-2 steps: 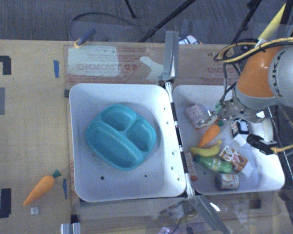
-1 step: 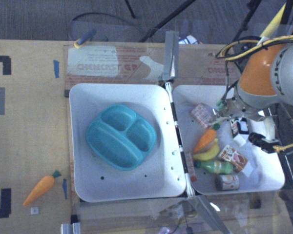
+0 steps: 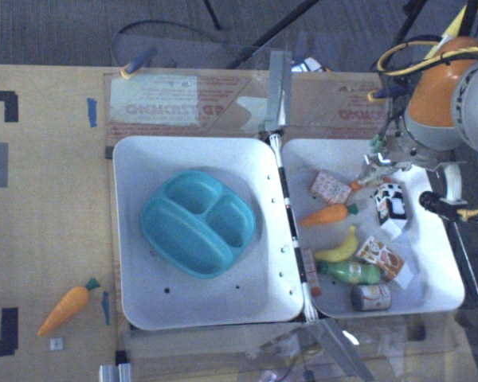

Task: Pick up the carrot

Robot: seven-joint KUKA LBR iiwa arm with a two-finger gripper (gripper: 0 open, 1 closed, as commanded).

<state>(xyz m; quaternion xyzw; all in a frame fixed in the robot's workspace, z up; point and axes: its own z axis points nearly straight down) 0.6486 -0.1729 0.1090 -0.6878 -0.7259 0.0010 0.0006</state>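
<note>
An orange carrot (image 3: 327, 215) with a green top lies in the right bin (image 3: 442, 281), near its left side, pointing left. My gripper (image 3: 380, 168) hangs over the upper part of that bin, up and to the right of the carrot and apart from it. A small orange piece (image 3: 356, 185) shows just below and to the left of the gripper. A second carrot (image 3: 64, 309) lies on the bench outside the bins, at the lower left.
Around the carrot in the right bin are a small carton (image 3: 330, 187), a black-and-white carton (image 3: 392, 203), a banana (image 3: 340, 249), a green bottle (image 3: 352, 272), a can (image 3: 372, 297) and another carton (image 3: 380, 257). The left bin (image 3: 135, 165) holds a blue divided plate (image 3: 197, 223).
</note>
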